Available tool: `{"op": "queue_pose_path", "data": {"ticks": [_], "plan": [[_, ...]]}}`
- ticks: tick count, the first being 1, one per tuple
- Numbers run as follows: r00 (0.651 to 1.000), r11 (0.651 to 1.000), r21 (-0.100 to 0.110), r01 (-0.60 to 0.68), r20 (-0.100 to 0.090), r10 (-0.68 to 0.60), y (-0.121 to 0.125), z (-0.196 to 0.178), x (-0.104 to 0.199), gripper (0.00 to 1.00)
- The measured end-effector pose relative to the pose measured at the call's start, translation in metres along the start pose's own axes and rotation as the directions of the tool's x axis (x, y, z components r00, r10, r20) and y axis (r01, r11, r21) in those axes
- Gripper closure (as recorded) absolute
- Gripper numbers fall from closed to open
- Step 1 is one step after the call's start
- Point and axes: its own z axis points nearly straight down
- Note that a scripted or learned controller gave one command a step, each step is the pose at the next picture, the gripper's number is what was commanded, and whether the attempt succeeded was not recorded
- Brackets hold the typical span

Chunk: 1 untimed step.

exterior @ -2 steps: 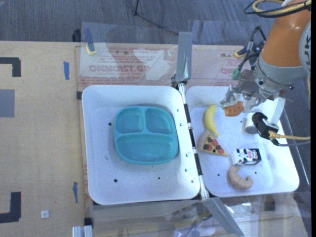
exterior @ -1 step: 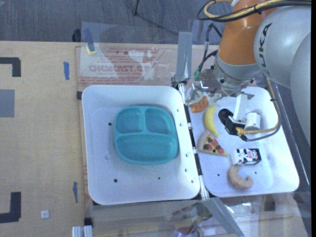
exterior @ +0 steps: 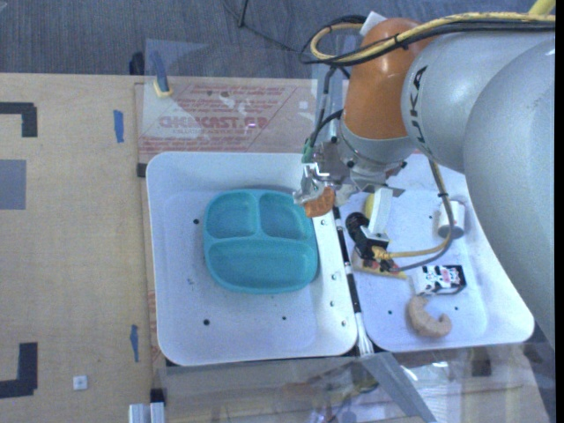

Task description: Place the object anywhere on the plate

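1. Orange-brown object (exterior: 319, 201) sits right at the tip of the tool (exterior: 312, 183), at the upper right corner of the teal plate (exterior: 260, 241); it is over the strip where the two bins meet, touching or just off the plate's rim; cannot tell which.
2. Tool state: cannot tell whether it is spread or pinching the object; the wrist hides the contact.
3. Plate has three compartments; it lies in the left bin (exterior: 176, 307), nothing on it.
4. Right bin (exterior: 493, 311) holds a tan crescent piece (exterior: 427, 318) near its front edge and a small black-and-white item (exterior: 441, 278) just above that; both well apart from the object.
5. Arm (exterior: 476, 104) comes in from the right over the right bin; both bins rest on the wooden tabletop (exterior: 70, 236).
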Motion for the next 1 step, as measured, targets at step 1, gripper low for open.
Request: {"op": "queue_pose_path", "data": {"ticks": [1], "plan": [[1.0,1.0,-0.001,0.0,0.0,0.0,0.0001,-0.0003,-0.0001,0.0]]}}
